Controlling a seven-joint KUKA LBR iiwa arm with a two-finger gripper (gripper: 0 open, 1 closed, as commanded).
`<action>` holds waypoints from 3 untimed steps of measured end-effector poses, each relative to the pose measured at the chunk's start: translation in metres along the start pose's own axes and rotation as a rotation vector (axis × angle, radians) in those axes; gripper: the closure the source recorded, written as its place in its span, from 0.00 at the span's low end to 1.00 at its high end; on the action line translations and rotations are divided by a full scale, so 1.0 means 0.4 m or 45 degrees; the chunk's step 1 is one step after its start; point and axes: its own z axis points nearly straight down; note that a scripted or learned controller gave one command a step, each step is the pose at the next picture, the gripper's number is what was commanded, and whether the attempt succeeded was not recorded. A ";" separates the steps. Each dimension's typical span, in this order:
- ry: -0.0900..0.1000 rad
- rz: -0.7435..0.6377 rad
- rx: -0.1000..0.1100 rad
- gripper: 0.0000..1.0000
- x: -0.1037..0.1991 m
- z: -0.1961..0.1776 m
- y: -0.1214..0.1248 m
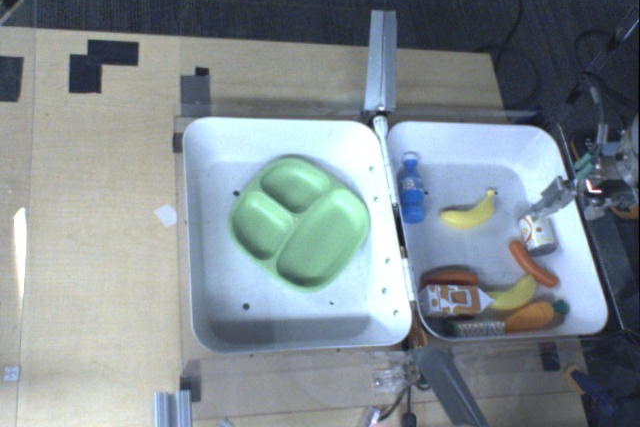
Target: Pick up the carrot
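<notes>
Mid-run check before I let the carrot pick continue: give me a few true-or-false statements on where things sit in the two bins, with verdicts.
1. The carrot lies near the front edge of the right bin. True.
2. The green divided plate sits in the right bin. False: it is in the left bin.
3. The blue bottle lies along the right bin's left wall. True.
4. The tool holds the carrot. False: the carrot lies in the bin, apart from the tool.
5. Only one banana is in the right bin. False: one banana lies mid-bin and a second banana beside the carrot.
</notes>
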 end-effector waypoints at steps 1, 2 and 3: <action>0.001 -0.115 0.000 0.00 0.118 0.159 0.146; -0.002 -0.443 -0.006 0.00 0.100 -0.228 0.130; 0.001 -0.379 -0.001 0.00 0.187 0.207 0.180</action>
